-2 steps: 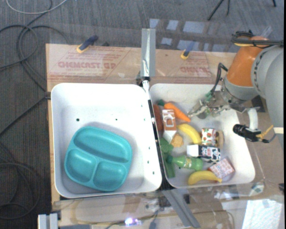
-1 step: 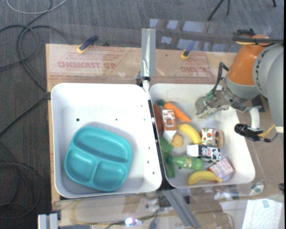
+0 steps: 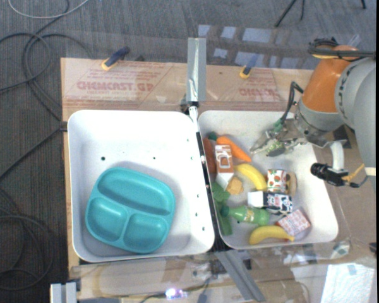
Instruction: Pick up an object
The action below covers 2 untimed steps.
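Note:
The right bin holds several toy foods: an orange carrot, an orange-brown carton, a yellow banana, a strawberry-print box, a black-and-white carton, a green bottle, a second banana and a pink packet. My gripper hangs over the bin's upper right part, above bare floor just right of the carrot. Its fingers point left and stand slightly apart with nothing between them.
The left bin holds a teal divided plate. A metal post rises at the back between the bins. Clamps sit on the bench's far edge. Cables lie on the floor at left.

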{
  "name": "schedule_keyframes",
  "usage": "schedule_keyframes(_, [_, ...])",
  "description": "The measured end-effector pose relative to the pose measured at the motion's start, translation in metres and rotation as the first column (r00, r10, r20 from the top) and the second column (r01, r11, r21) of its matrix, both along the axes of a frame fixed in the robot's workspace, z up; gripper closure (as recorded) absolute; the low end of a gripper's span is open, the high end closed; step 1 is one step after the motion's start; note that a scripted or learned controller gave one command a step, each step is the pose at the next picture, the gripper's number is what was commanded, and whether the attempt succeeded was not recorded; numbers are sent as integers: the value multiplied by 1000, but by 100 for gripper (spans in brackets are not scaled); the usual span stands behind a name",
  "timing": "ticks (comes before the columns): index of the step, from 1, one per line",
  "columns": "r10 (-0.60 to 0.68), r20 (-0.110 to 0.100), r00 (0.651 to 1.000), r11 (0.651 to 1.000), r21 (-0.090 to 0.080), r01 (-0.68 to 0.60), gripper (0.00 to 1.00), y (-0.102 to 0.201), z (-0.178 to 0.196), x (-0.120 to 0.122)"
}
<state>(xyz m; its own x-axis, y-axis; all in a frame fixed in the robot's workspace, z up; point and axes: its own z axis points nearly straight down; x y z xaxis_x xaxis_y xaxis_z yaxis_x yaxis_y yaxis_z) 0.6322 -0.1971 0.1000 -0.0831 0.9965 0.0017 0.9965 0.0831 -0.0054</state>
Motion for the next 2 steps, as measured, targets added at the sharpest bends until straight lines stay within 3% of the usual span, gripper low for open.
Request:
schedule_keyframes(1, [2,-1,1000,1000,1,-2,100,1,9,0])
schedule_keyframes(2, [-26,5,1000,1000,-2,26,100,75,131,0])
